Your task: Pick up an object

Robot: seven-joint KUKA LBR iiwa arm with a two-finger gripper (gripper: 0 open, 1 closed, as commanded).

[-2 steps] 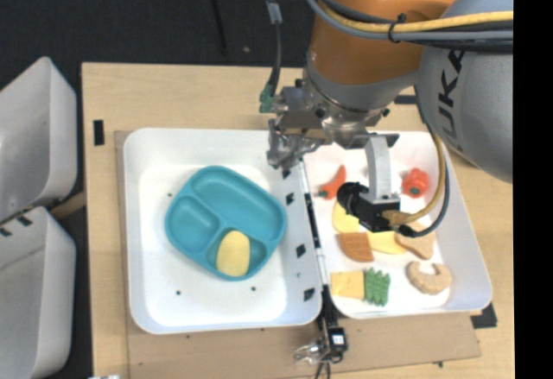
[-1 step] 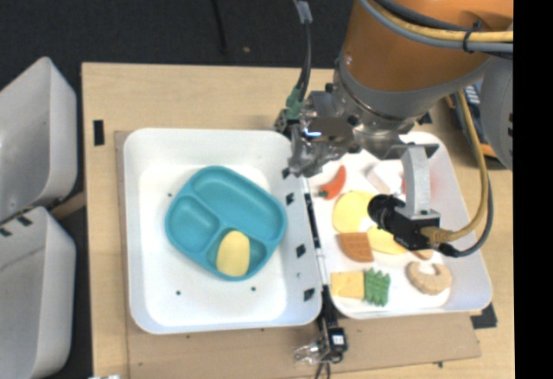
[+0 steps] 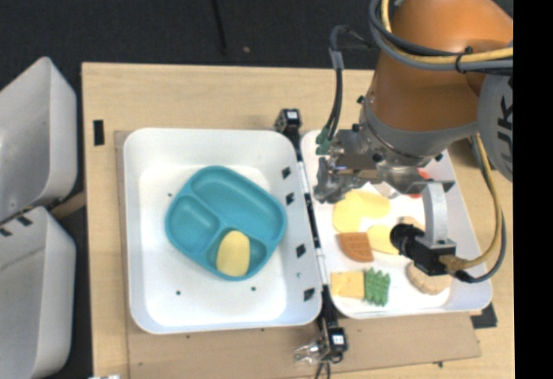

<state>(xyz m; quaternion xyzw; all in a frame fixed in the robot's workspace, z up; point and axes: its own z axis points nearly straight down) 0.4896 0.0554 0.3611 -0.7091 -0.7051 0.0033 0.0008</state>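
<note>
Right bin (image 3: 467,298), near edge — small green ridged piece (image 3: 377,286) beside a yellow-orange wedge (image 3: 348,284); a tan rounded piece (image 3: 423,282) at the near right corner. Farther in: brown ridged biscuit-shaped piece (image 3: 355,245), touching a pale yellow smooth slab (image 3: 361,211) whose long axis runs left to right.

Pincer (image 3: 333,183) — grey metal, low over the bin's far left; spread or pressed together cannot be told. The yellow slab, likeliest pick, lies just beside it, toward the near right.

Left bin (image 3: 143,291) — glossy teal divided plate (image 3: 225,220) holding a smooth yellow oval (image 3: 232,253).

Desk (image 3: 104,92) — light wood.
</note>
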